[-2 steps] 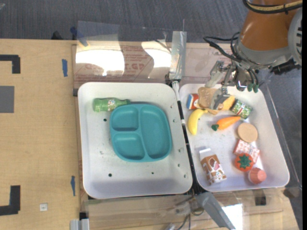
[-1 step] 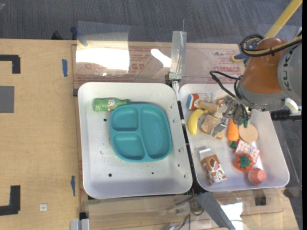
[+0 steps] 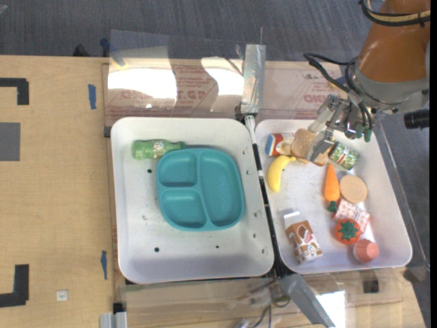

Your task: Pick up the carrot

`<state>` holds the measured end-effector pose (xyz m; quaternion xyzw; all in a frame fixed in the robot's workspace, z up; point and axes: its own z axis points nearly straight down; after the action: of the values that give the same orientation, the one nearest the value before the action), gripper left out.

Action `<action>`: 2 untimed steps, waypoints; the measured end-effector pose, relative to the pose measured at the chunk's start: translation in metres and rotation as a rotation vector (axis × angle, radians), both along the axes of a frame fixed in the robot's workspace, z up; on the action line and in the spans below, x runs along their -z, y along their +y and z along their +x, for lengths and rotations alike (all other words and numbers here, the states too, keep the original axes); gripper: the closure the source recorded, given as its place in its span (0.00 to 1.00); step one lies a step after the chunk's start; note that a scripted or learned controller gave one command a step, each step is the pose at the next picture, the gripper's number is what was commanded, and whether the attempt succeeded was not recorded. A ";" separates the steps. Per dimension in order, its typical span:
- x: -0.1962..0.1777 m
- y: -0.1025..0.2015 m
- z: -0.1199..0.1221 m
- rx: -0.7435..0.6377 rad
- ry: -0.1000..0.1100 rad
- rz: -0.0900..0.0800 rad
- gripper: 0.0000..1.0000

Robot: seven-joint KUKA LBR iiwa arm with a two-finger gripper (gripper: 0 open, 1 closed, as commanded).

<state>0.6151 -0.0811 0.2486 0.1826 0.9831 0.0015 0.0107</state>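
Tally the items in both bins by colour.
Green: 2, bottle, can
Teal: 1, tray
Yellow: 1, banana
Orange: 1, carrot
Red: 3, tomato, ball, can
Tan/brown: 3, disc, carton, block
Total: 11

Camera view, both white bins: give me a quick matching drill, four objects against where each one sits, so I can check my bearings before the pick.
Things:
1. orange tapered carrot
2. teal plastic divided tray
3. green plastic bottle
4. yellow curved banana

Places:
A. lying at the far left corner of the left bin
B. middle of the right bin, beside a tan round disc
C. middle of the left bin
D. near the left wall of the right bin

Pairs: 1-B, 2-C, 3-A, 4-D
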 end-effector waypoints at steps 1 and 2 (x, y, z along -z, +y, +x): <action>0.072 -0.138 -0.068 -0.244 0.023 -0.003 1.00; -0.117 -0.143 -0.067 -0.324 0.002 -0.013 1.00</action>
<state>0.5480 -0.2238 0.3653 0.0216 0.9997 -0.0034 0.0103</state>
